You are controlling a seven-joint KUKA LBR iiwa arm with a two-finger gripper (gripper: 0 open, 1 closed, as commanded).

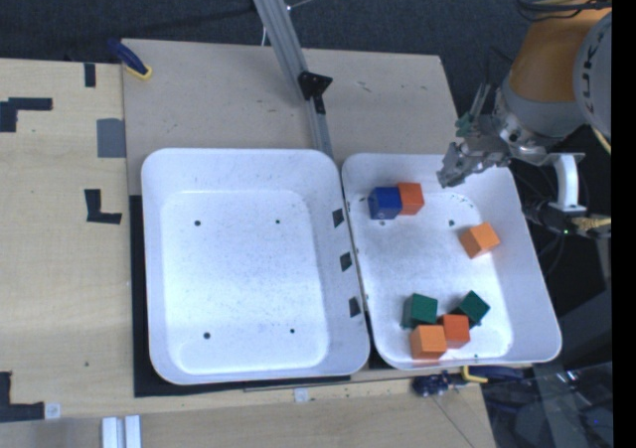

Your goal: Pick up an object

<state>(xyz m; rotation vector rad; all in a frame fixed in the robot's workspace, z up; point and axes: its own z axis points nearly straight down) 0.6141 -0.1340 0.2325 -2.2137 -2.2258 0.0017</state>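
Your gripper [455, 174] hangs over the far rim of the right bin [532, 267], tipped toward the blocks. It looks to carry nothing; how far it is open you cannot tell, since it is small and blurred here.

The nearest targets sit just beside it, toward the left bin [169, 267]: a blue cube [384, 203] touching an orange cube [409, 198], so a grasp there risks catching both. A lone orange block [479, 238] lies just nearer you, turned diagonally to the bin walls; being a cube, it has no long axis. The green blocks [420, 309] cluster well beyond, probably crowded.
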